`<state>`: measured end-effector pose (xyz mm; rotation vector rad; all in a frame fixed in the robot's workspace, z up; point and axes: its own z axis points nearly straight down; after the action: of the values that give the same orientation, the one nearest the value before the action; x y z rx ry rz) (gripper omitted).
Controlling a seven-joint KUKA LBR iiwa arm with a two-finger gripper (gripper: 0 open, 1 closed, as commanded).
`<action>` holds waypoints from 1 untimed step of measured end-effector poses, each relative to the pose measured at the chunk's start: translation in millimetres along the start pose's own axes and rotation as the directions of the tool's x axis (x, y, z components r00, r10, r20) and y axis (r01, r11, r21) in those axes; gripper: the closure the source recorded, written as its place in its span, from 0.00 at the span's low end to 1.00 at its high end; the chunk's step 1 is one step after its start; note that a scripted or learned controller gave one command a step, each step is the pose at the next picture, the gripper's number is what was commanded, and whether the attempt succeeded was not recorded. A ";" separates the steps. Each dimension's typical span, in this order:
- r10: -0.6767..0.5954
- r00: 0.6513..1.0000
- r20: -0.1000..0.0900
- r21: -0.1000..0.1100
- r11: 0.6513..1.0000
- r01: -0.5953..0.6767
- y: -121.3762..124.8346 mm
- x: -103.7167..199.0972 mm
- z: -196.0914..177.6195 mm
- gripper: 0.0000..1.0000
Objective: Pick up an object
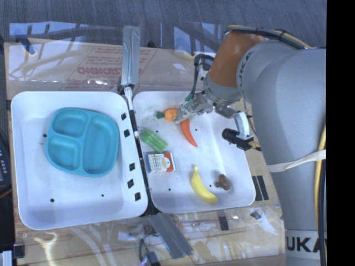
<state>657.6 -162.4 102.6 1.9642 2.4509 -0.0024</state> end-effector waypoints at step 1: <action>-0.005 1.000 -0.003 0.003 1.000 0.005 -0.1 5.1 10.3 1.00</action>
<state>656.4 -157.4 92.2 1.9612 2.4590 -0.0028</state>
